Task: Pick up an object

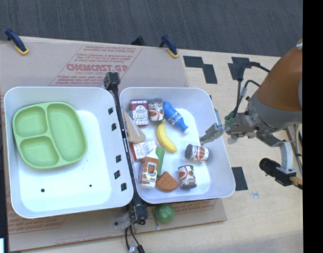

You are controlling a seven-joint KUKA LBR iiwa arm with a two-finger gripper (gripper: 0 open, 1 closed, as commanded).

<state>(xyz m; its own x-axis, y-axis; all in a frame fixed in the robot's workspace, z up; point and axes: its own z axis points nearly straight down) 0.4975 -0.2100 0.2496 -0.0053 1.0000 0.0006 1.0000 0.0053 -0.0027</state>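
the claw (211,134) hangs over the right bin's (220,162) right rim, its grip state unreadable, nothing visibly held; nearest it lies a can (196,153) on its side, a likely pick.

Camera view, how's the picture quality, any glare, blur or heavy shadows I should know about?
In the camera view the lighting is even and soft, with faint shadows under the green tray and the toys; the white bins are bright but not blown out; the banana and cans look fairly sharp; the arm and end effector at the right look slightly soft.
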